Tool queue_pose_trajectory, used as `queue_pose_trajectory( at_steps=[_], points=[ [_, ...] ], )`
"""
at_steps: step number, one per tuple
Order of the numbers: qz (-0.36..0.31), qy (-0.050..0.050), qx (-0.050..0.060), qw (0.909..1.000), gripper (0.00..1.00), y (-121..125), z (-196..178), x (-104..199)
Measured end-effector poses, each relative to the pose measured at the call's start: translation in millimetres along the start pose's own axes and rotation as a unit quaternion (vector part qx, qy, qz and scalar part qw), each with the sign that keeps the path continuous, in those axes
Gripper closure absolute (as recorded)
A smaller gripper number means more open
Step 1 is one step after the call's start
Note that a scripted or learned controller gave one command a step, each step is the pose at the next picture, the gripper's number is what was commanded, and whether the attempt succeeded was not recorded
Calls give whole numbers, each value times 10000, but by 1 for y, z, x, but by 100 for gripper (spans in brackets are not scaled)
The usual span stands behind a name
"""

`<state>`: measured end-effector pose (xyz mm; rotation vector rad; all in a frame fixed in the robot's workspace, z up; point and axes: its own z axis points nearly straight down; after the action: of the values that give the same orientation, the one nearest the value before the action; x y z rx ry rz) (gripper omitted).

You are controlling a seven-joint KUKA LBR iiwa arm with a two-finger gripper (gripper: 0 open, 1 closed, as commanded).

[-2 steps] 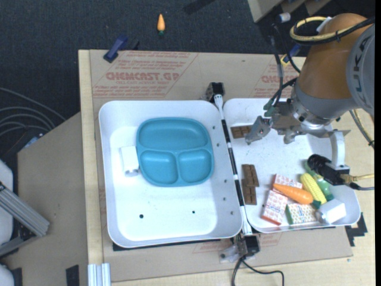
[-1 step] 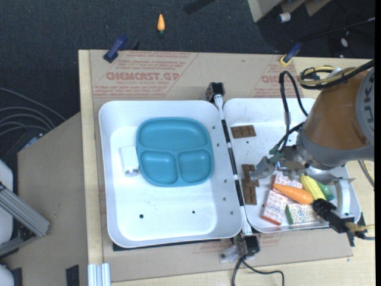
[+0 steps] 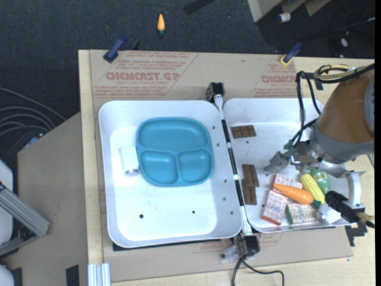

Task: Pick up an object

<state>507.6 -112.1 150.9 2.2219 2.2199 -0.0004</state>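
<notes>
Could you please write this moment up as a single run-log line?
task: pick up an object | gripper: low in right bin, nothing visibly held | nearby: carrot, corn | left bin: blue tray

Reaching in from the right with the grey arm (image 3: 351, 121), orange band uppermost, wrist bending downward and leftward, gripper (image 3: 278, 162) hanging low with its metal tips seemingly pointing left, finger spacing being too blurred to judge.

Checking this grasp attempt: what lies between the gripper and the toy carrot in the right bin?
In the camera view, only bare white bin floor separates the gripper from the toy carrot; a patterned packet lies just below the carrot.
</notes>
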Motion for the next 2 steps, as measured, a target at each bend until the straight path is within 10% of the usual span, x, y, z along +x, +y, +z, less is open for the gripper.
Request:
queue_pose_trajectory(
  at_steps=[1,2],
  points=[
    [-3,7,-37,10000,0,22,62,13],
    [0,7,-53,10000,100,23,52,14]
  ],
)
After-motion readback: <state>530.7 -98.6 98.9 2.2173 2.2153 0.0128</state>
